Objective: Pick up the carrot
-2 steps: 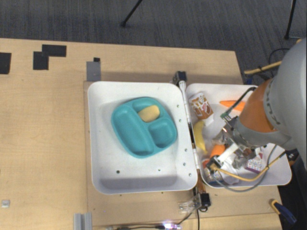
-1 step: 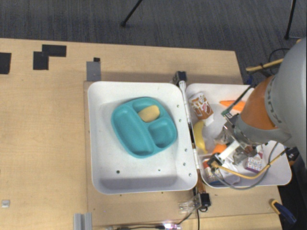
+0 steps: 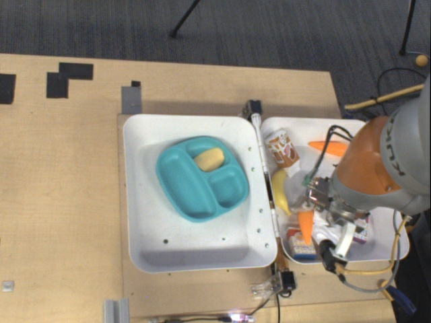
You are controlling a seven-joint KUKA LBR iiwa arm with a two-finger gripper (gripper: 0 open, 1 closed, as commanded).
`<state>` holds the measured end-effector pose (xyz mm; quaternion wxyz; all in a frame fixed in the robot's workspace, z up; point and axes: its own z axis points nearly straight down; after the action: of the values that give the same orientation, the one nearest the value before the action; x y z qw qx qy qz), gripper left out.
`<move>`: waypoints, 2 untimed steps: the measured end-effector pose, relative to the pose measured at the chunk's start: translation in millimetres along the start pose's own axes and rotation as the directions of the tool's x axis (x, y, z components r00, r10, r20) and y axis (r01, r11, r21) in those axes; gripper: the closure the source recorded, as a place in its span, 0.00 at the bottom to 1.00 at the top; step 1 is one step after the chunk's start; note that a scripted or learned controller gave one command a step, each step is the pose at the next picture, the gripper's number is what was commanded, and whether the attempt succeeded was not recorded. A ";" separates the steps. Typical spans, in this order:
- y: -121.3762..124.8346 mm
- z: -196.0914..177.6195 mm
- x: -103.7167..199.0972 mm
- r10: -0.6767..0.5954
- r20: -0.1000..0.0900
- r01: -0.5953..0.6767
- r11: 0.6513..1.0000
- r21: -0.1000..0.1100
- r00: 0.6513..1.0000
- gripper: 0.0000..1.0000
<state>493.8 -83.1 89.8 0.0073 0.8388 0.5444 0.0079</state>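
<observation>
Hovering gripper (image 3: 316, 221) low over right bin (image 3: 384, 254), beside carrot (image 3: 306, 226), lined up to grasp; finger state unclear.

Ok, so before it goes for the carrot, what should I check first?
1. Gripper over the right bin: ok.
2. Carrot-like orange piece beside the gripper: ok.
3. Target unambiguous: not ok, a second orange piece lies at the bin's far side, partly behind the arm.
4. Room around the near piece: not ok, the banana and packets crowd it.
5. Anything already held: cannot tell.
</observation>
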 end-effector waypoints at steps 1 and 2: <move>-32.4 -96.0 71.7 0.213 0.004 -0.213 0.977 0.020 0.977 1.00; -59.7 -94.7 122.5 0.220 0.007 -0.220 0.975 0.022 0.976 1.00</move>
<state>487.2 53.5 183.9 -0.0018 0.8939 0.4483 0.0005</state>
